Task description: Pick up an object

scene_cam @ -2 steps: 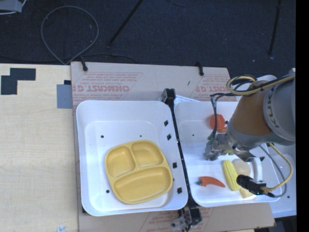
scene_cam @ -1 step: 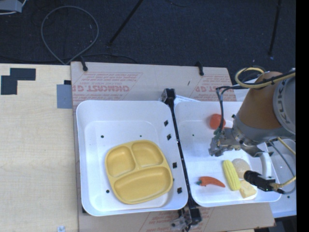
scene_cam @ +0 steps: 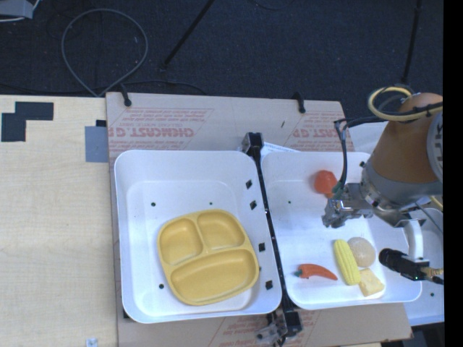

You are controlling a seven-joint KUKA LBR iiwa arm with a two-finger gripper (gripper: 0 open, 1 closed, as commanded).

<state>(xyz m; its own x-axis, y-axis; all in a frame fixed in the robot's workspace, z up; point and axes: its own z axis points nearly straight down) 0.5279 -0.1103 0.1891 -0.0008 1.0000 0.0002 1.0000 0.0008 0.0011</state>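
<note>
The things on offer for picking all lie in the right bin (scene_cam: pixel 300 226). A red-orange rounded piece (scene_cam: pixel 325 181) sits toward the far side of that bin, apart from the others. Along the near side lies a cluster: a small orange-red pepper-shaped piece (scene_cam: pixel 316 271) lying flat, then a yellow corn cob (scene_cam: pixel 346 261) lying with one end toward the near rim, with a pale round piece (scene_cam: pixel 362 251) touching its right side and a pale yellow block (scene_cam: pixel 372 284) just beside its near end.

The claw (scene_cam: pixel 335 217) hangs over the middle of the right bin, between the red-orange piece and the corn cluster, close to neither pepper nor block. Nothing can be seen held in it, and I cannot tell whether it is released or clenched. The grey arm (scene_cam: pixel 405 161), with its orange band, reaches in from the right.

The left bin (scene_cam: pixel 145 186) holds a yellow divided plate (scene_cam: pixel 208 256), set slightly askew, with two small compartments and one large. Both bins rest on a cardboard sheet (scene_cam: pixel 181 125) with red print, laid on the pale wooden worktop (scene_cam: pixel 51 230).
</note>
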